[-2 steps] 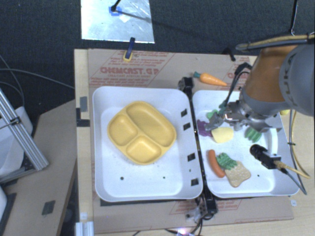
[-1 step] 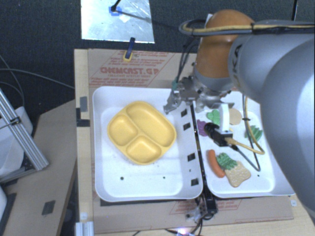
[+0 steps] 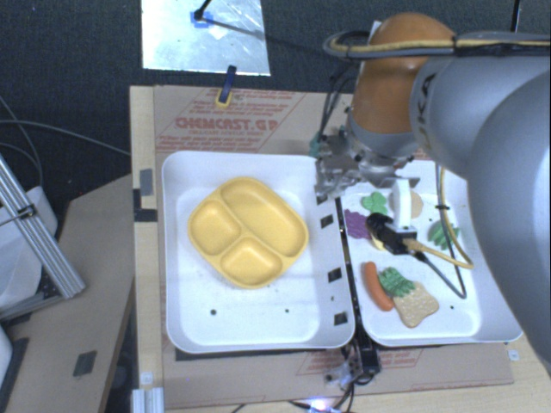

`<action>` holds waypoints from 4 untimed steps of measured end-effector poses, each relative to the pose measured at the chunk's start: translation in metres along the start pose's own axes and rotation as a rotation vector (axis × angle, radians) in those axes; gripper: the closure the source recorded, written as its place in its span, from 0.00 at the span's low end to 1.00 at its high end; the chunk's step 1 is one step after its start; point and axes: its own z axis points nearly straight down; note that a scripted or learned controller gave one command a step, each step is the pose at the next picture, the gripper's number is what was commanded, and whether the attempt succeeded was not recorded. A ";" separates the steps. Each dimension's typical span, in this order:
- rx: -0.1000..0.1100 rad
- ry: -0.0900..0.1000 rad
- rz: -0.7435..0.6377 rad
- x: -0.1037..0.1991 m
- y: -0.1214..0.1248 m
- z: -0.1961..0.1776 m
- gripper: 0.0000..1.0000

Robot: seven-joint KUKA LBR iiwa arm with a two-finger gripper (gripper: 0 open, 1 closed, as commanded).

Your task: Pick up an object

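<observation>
I see end effector (image 3: 331, 179) just right of the yellow plate (image 3: 248, 231), up by its far corner. Can't tell how far open it is or whether it's got anything. Pickable objs sit further right of the plate: carrot (image 3: 376, 286), tan cracker (image 3: 416, 305), purple piece (image 3: 355, 224), green leaf (image 3: 374, 202).

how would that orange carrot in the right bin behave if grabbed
The carrot looks like a small moulded toy, so it is probably stiff and light. Its rounded, tapered body may roll or slip if pinched off-centre.
</observation>
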 end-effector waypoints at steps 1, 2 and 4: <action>-0.002 0.000 -0.006 0.000 0.001 -0.010 1.00; -0.001 -0.001 -0.006 0.000 0.001 -0.010 0.00; -0.003 -0.001 -0.012 0.000 0.001 -0.021 0.00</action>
